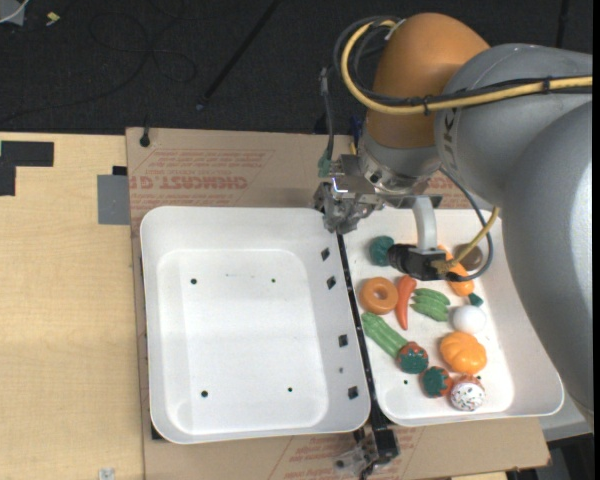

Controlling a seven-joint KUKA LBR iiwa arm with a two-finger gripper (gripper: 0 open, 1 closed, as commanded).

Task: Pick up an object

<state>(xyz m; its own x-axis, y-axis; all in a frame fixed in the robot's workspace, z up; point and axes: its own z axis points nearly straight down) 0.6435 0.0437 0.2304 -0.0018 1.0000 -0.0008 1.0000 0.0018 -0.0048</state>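
From above, the gripper (342, 211) hung over the right bin (540, 393)'s upper left corner; its finger state could not be told. Small toy foods lay clustered there. The orange ring (379, 295) looked light, rigid, and easiest to take across its rim.

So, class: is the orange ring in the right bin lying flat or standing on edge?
Lying flat. The orange ring shows its full round face and centre hole to the overhead camera, resting on the right bin floor.
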